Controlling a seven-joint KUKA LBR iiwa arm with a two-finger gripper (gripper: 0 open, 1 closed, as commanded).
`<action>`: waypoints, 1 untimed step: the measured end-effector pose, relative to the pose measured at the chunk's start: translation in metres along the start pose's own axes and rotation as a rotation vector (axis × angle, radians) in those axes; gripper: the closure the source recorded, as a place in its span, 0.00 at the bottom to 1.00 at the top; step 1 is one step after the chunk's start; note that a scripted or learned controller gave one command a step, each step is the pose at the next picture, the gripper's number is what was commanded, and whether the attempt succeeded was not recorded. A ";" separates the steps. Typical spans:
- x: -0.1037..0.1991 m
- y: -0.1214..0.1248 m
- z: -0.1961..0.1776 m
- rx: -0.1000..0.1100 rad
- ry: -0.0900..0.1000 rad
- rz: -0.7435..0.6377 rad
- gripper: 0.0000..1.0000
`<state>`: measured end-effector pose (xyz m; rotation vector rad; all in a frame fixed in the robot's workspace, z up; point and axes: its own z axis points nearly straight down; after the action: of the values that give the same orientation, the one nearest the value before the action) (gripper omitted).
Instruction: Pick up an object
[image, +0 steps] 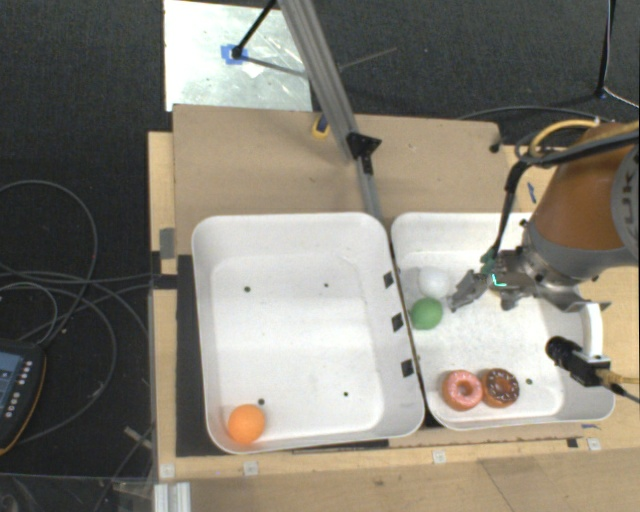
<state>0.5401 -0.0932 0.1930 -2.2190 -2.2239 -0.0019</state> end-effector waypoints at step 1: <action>-0.006 -0.006 0.059 0.006 0.000 0.002 0.00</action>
<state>0.5340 -0.0987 0.1337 -2.2184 -2.2179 0.0047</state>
